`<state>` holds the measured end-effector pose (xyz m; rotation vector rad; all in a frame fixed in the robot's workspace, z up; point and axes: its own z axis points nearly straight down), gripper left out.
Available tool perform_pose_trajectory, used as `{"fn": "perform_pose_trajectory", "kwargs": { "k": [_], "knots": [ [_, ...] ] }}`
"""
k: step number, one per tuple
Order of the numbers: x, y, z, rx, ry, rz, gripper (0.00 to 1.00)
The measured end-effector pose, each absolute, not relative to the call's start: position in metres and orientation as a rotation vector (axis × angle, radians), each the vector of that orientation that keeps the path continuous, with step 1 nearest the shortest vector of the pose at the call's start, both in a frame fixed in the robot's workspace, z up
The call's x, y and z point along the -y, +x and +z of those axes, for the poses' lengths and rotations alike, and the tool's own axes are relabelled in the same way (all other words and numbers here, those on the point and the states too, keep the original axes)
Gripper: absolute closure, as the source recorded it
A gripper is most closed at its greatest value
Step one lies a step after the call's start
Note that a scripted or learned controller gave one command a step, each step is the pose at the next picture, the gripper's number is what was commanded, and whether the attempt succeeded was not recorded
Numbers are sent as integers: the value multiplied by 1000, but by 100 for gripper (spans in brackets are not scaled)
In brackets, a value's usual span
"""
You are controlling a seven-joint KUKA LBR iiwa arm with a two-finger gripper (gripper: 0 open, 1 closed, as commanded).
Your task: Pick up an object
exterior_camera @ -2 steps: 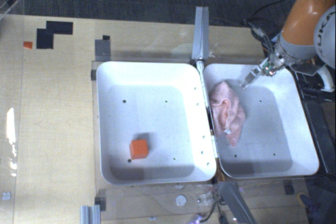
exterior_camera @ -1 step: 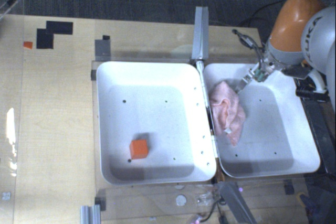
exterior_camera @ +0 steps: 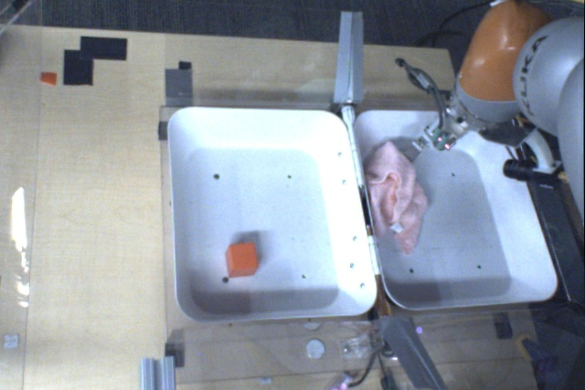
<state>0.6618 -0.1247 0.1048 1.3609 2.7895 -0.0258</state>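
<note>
Pink cloth (exterior_camera: 396,199) lies crumpled in the right bin (exterior_camera: 494,283), against its left wall, near the divider between the bins. Orange block (exterior_camera: 242,259) sits in the left bin (exterior_camera: 196,196), lower-left area, well apart from the cloth. Arm (exterior_camera: 512,59) reaches in from the right, orange band above the wrist; gripper (exterior_camera: 440,138) is over the right bin's upper edge, just beside the cloth's top right, nothing visibly held. Finger state: cannot tell, too small and blurred. Wooden bench (exterior_camera: 91,224) carries both bins; black shapes (exterior_camera: 90,57) at its upper left.
</note>
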Motion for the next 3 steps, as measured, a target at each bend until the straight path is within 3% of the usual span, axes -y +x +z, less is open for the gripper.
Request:
{"fn": "perform_pose_trajectory", "kwargs": {
  "k": [1,2,3],
  "knots": [
    [94,659,123,-2867,1256,6,0],
    [115,664,127,-2817,1365,7,0],
    [107,669,114,-2832,1344,-9,0]
  ]
}}
